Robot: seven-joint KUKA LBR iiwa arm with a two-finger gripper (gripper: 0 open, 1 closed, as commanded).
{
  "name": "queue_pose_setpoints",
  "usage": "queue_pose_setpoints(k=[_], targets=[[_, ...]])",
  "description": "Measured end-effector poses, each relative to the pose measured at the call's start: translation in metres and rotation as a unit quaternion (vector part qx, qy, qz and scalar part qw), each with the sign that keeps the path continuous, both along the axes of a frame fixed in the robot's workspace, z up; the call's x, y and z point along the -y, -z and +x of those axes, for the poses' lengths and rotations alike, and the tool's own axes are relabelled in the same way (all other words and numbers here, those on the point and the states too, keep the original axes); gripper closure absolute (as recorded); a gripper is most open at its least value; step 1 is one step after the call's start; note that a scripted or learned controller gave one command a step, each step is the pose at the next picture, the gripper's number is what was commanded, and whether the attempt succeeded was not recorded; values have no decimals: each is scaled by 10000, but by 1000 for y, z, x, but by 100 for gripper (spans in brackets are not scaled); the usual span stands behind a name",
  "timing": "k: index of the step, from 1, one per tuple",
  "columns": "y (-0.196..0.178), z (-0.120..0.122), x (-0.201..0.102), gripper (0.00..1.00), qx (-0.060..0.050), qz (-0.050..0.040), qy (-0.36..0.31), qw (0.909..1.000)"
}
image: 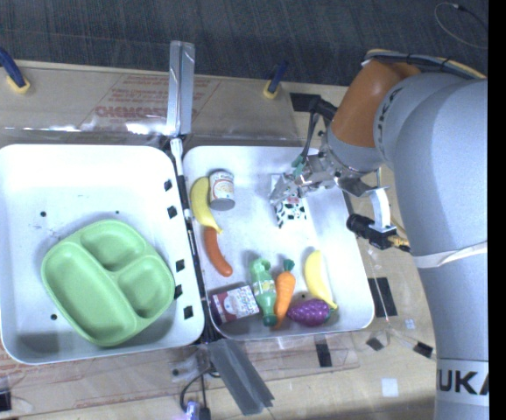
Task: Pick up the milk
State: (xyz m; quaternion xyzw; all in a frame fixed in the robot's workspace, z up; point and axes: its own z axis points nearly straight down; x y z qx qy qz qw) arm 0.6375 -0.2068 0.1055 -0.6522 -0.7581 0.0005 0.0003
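The milk (291,213) is a small white carton with black cow patches. It stands in the upper right part of the right bin (253,160). My gripper (286,185) hangs directly over the carton's top, touching or nearly touching it. The grey arm with its orange band (367,103) reaches in from the right over the bin's far corner.
Around the milk lie a banana (200,201), a can (221,189), an orange sausage (217,254), a green bottle (263,285), a carrot (284,291), a second banana (319,278), purple grapes (309,311) and a dark red packet (234,304). A green divided plate (108,278) sits in the left bin (25,173).
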Motion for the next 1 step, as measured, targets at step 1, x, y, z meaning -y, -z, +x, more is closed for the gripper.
queue_pose_setpoints(k=[1], targets=[[-87, 20, -128, 100, -3, 5, 471, 9989]])
